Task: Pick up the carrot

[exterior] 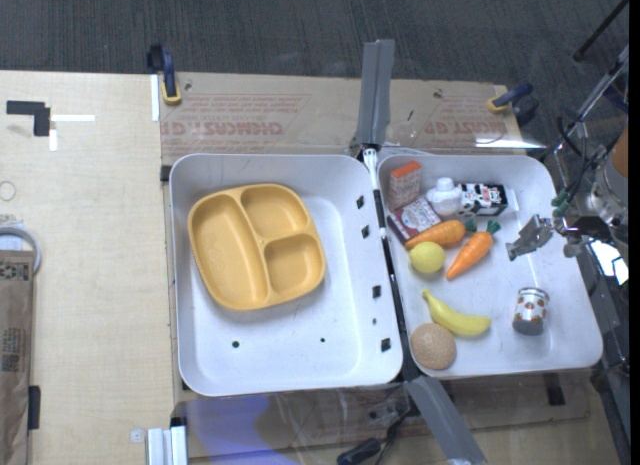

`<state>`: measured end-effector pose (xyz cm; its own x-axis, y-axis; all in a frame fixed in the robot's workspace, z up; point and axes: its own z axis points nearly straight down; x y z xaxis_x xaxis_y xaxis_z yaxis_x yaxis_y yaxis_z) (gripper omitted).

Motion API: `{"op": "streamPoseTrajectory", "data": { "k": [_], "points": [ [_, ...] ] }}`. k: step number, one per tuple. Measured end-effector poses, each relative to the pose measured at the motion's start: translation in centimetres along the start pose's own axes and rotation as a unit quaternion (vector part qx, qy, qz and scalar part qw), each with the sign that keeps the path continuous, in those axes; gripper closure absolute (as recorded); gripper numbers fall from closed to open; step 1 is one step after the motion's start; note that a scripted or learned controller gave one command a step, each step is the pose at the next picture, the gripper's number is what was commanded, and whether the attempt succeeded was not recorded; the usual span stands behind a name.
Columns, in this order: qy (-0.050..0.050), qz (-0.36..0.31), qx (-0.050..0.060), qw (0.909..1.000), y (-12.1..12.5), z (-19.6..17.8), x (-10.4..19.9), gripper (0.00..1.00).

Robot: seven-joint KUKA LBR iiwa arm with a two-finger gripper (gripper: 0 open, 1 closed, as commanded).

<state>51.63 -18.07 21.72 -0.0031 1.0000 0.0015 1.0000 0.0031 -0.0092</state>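
Observation:
Two orange carrots lie in the right bin (pixel 570 283). One carrot (pixel 470 254) lies on a slant with its green top pointing to the upper right. The other carrot (pixel 441 233) lies nearly level just to its left, above a lemon (pixel 427 257). My gripper (pixel 528 237) hangs over the right side of this bin, a short way right of the slanted carrot and apart from it. Nothing shows in the gripper. The arm comes in from the right edge.
The right bin also holds a banana (pixel 457 315), a brown round item (pixel 433 346), a small can (pixel 530 311), a black-and-white carton (pixel 483 198), a white bottle (pixel 443 195) and an orange box (pixel 404 183). A yellow divided plate (pixel 258 245) lies in the left bin (pixel 290 353).

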Motion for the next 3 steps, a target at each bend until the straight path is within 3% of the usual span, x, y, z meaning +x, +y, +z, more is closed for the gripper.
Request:
{"op": "streamPoseTrajectory", "data": {
  "k": [1,2,3],
  "points": [
    [0.000,0.002,-0.001,1.0000,5.5,11.4,1.2,0.00],
    [0.000,0.002,-0.001,1.0000,5.5,11.4,1.1,0.00],
    [0.000,-0.088,-0.001,0.9961,4.6,9.2,3.1,0.00]
  ]
}}
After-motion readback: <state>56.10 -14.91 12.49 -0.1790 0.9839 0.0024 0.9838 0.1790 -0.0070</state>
